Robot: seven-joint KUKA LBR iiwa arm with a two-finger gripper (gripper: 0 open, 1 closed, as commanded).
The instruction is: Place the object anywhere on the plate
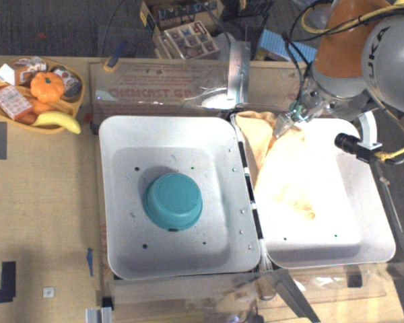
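Fingers [287, 121] pinch the pale yellow cloth [266, 143] at the right white bin's [363, 247] far-left corner, lifting it, likely for carrying toward the teal round plate [174, 201] mid-left bin [121, 247].

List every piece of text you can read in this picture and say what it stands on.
"UKA", the end of a brand name cut off at the frame edge: on the grey arm.
Reddish lettering on the clear sheet behind the bins: too blurred to read.
Print on the small boxes in the yellow bowl: too small.
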